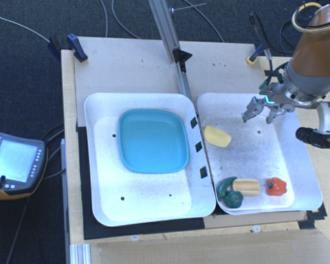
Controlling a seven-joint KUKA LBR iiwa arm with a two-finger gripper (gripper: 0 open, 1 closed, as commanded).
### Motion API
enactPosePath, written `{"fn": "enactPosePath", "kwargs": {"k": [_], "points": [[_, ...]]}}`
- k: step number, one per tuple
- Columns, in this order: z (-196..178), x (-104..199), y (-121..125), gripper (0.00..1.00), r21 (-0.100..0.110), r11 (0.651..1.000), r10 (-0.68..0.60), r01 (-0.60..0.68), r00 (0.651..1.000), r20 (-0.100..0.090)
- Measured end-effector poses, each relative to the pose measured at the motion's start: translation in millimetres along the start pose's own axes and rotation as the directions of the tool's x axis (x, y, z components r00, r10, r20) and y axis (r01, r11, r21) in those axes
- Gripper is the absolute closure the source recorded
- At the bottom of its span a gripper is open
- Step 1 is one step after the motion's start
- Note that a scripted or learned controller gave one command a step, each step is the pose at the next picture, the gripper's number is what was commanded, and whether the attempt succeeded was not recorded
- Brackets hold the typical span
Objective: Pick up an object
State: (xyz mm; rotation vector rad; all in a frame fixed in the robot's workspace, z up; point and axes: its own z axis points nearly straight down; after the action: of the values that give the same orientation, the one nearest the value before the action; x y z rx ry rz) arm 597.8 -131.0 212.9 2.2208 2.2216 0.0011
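Observation:
My gripper (262, 113) hangs over the far part of the right bin (297, 147), its two fingers spread apart with nothing between them. A yellow lemon-like piece (217, 136) lies in that bin to the gripper's lower left, near the divider. Along the bin's near edge sit a green pepper (230, 192), a tan bread-like block (246, 187) and a red tomato-like piece (275, 186). The gripper touches none of them.
A light blue square plate (153, 140) lies in the left bin (102, 164). A metal pole (166, 23) slants down to the divider between the bins. A teach pendant (14, 164) rests off the bench at left. Blue clamps (77, 47) hold the board's far corners.

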Motion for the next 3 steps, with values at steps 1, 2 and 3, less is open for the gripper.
{"fn": "enactPosePath", "kwargs": {"k": [1,2,3], "points": [[0,0,0,0.00,0.000,1.000,0.000,0.000,1.000,0.000],[59,-6,4,0.00,0.005,1.000,0.000,0.000,1.000,0.000],[111,-6,3,0.00,0.005,1.000,0.000,0.000,1.000,0.000]]}}
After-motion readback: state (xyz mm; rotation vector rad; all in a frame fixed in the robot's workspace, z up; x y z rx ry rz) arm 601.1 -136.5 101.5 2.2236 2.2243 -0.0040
